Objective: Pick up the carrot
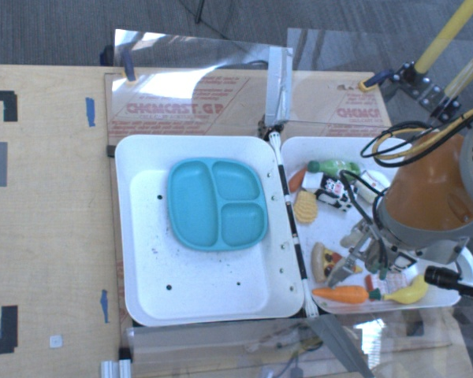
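The orange carrot (340, 294) with a green tip lies along the near edge of the right bin (355, 146). My gripper (359, 264) hangs just above and slightly behind it, fingers pointing down and spread apart with nothing between them. One grey finger (344, 272) reaches down toward the carrot's middle without touching it. The orange-banded wrist covers the bin's right part.
A pizza slice toy (323, 260) lies left of the gripper and a yellow banana (411, 292) right of the carrot. A waffle (305, 207), a black-and-white toy (332, 194) and a green vegetable (332, 166) lie further back. The left bin (142, 235) holds a blue divided plate (217, 203).
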You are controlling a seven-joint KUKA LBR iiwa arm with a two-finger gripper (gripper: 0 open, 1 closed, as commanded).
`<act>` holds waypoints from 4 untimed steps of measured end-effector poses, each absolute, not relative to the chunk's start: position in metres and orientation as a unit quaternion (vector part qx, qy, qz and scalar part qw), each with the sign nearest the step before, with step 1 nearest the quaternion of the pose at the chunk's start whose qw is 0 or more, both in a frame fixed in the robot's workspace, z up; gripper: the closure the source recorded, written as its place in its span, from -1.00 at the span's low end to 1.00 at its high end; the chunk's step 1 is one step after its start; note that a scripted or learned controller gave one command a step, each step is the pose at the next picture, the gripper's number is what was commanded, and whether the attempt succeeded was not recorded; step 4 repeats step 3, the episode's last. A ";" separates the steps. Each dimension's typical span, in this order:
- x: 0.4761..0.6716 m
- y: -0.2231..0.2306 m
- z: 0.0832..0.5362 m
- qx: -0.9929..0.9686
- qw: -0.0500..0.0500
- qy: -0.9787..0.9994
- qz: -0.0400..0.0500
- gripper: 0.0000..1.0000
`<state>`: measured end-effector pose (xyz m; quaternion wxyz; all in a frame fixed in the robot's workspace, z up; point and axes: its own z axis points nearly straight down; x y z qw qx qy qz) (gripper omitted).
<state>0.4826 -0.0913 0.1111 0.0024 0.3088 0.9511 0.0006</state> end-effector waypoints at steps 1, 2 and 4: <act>0.483 -0.094 0.090 0.253 0.006 0.968 0.001 -1.00; 0.487 -0.094 0.101 0.254 0.013 0.967 0.001 1.00; 0.480 -0.042 0.184 0.439 0.001 0.898 0.000 1.00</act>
